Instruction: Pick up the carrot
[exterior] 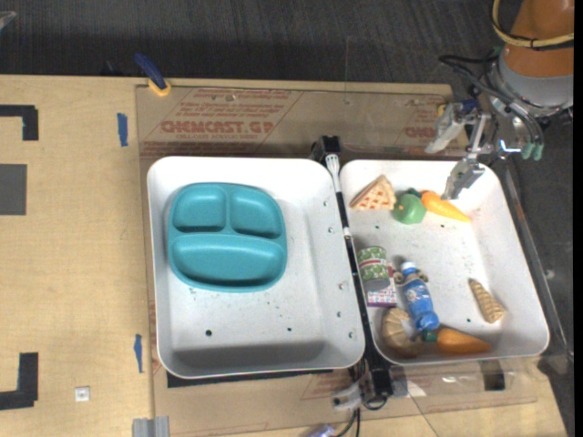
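An orange tapered carrot [444,208] lies at the back of the right bin [519,244], touching a round green fruit [410,208] on its left. A second orange carrot-like piece [461,340] lies at the bin's front, next to a blue bottle [417,300]. My gripper [444,171] hangs over the back right corner of that bin, just above and behind the back carrot. Its fingers stand apart with nothing between them; the lower fingertip [454,189] is close over the carrot's left end.
The right bin also holds a pizza-like wedge [374,194], a small can [374,271], a round bread piece [396,328] and a brown roll [485,300]. In the left bin [182,326] lies a teal divided plate [228,235]. A black divider [342,217] runs between the bins.
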Robot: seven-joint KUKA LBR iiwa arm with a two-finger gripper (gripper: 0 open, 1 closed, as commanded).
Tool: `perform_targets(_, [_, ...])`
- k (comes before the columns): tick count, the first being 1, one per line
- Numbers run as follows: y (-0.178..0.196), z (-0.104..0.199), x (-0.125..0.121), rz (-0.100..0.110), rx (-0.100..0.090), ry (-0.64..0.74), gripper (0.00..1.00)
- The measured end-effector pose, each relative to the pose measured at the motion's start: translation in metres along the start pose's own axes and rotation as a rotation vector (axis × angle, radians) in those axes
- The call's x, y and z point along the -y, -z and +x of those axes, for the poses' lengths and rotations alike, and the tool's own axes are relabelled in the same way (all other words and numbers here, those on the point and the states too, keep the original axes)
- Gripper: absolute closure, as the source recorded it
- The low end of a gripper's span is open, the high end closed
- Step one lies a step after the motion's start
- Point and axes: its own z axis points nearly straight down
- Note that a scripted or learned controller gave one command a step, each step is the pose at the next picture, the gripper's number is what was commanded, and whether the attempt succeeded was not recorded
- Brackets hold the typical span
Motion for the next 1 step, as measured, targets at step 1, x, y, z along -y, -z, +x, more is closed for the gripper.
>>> perform_targets(1, [-0.1612,-0.0081,0.0425,0.001,-0.014,-0.231,0.00])
